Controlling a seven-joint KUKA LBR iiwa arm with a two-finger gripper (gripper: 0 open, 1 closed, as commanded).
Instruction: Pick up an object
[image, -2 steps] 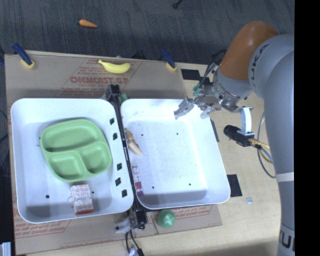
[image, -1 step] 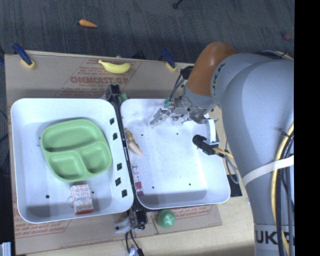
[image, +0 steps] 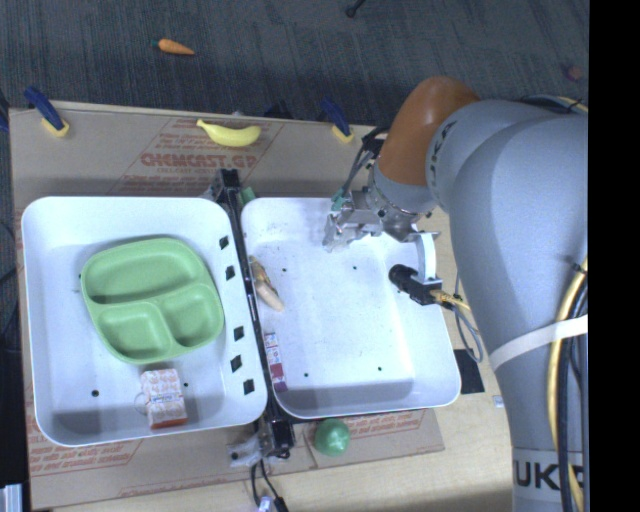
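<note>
Tan object (image: 266, 287) well left of gripper (image: 340, 232)

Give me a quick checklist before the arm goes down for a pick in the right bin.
1. Claw over the right bin: ok, near its far edge.
2. Claw carrying anything: cannot tell.
3. Target in that bin: ok, a tan piece lies at the left wall.
4. Claw above that piece: not ok, the piece lies off to the left and nearer the camera.
5. Room around the piece: not ok, it lies against the divider.
</note>
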